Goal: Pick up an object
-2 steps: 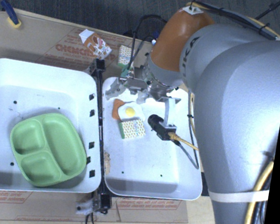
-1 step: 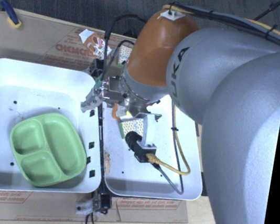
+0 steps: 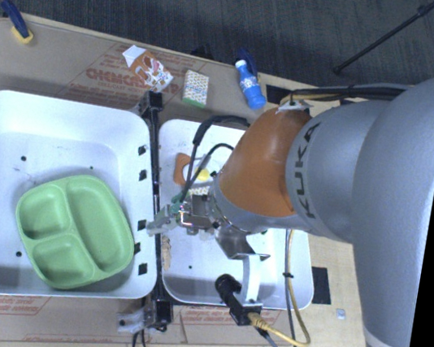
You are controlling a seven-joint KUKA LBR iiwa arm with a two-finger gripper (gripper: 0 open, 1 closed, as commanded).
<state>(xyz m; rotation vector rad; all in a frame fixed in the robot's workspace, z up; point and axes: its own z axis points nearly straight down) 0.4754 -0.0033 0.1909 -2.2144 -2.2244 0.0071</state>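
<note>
Fingers [image 3: 185, 214] sit low at frame centre, inside the right bin [image 3: 205, 294] near its left wall; whether they are apart or together I cannot tell. Just above them lies an orange object [image 3: 180, 168]. Left bin [image 3: 11, 126] holds a green divided plate [image 3: 74, 230] in its lower part, with bare floor above.

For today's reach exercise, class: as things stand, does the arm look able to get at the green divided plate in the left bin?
Probably yes. The green divided plate lies uncovered in the left bin, nothing on top of it. The gripper sits over the right bin, so it must cross the rims between the bins.
</note>
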